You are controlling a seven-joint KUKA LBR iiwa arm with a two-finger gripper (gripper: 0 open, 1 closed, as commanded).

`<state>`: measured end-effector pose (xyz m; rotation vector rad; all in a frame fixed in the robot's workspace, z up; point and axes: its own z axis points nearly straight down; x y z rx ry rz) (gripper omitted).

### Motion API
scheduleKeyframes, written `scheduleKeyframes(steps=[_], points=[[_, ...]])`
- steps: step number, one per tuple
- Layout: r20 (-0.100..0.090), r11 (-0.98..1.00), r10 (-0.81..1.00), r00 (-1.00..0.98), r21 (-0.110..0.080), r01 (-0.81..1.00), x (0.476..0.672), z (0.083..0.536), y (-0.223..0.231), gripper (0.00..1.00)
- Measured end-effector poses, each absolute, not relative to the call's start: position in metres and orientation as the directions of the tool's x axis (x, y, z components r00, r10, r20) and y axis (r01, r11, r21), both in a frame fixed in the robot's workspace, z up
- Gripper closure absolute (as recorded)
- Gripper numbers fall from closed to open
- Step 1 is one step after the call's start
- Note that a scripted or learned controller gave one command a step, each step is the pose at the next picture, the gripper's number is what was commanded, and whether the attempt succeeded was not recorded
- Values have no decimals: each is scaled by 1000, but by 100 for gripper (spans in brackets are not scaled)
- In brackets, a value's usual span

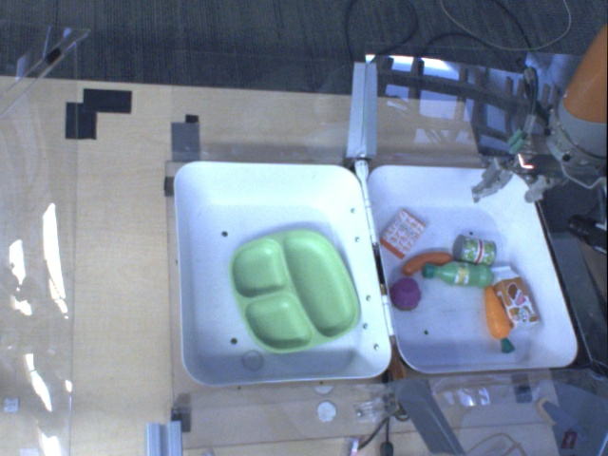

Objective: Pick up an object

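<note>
The right bin (446, 350) holds several small items: a red and white packet (403, 230), an orange sausage (427, 260), a purple ball (407, 294), a green bottle (460, 275) lying on its side, a small can (474, 249), an orange carrot (497, 317) and an orange snack pack (518, 301). My gripper (513, 182) hangs over the bin's far right corner, above and right of the can. Its two fingers stand spread apart, open, with nothing between them.
The left bin (209, 217) holds a green divided tray (294, 288). A metal divider (361, 112) and a framed structure (456, 93) stand behind the bins. The arm's orange band (587, 93) is at the right edge.
</note>
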<state>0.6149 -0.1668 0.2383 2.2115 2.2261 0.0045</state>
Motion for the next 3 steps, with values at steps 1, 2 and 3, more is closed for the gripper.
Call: scheduleKeyframes(steps=[1,2,3], points=[[-1,10,1000,-10,8,1000,591,96,-181,0],[-2,12,1000,-12,15,1000,594,108,-180,100],[-1,-6,1000,6,9,1000,628,199,-141,100]])
